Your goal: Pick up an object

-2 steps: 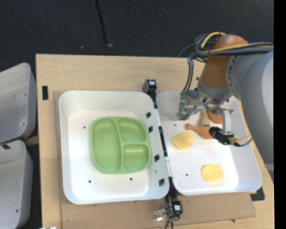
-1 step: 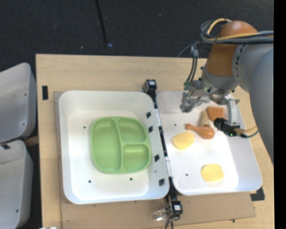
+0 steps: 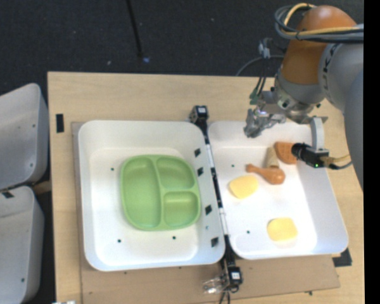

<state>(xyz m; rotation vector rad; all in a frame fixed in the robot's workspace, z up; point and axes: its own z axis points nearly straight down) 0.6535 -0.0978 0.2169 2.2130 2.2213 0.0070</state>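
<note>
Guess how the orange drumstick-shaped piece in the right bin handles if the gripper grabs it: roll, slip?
The orange drumstick looks like smooth moulded plastic, so probably stiff, light and somewhat slippery. Its bulbous end and thin handle suggest it may pivot or roll if pinched off-centre or nudged. It lies flat on the right bin floor, apart from the yellow piece, so a push should slide it freely.

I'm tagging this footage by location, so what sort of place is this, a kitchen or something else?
Probably a robotics lab or test bench, not a kitchen. A grey and orange robot arm reaches over two white bins on a wooden bench. The green divided plate and yellow pieces look like toy props.
</note>
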